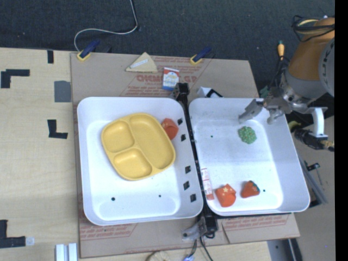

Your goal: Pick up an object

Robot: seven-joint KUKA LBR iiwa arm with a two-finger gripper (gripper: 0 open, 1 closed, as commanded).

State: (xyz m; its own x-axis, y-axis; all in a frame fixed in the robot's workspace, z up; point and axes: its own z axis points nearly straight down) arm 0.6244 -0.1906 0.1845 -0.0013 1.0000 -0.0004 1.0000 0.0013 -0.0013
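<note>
In the right bin [217,151] a small green broccoli-like piece [247,135] lies near the far side. Two red-orange pieces rest near the front edge, one [225,194] left of the other [250,189]. My gripper [262,111] hovers over the bin's far right corner, just above and behind the green piece, fingers spread open with nothing between them. In the left bin [92,200] sits a yellow three-compartment plate [137,145], with a small red-orange piece [170,128] touching its right rim.
A small red and white carton [171,79] and a beige wedge [143,63] lie on the cardboard behind the bins. Black clips join the bins along the centre divider [187,145]. A white cable [130,15] trails over the dark floor.
</note>
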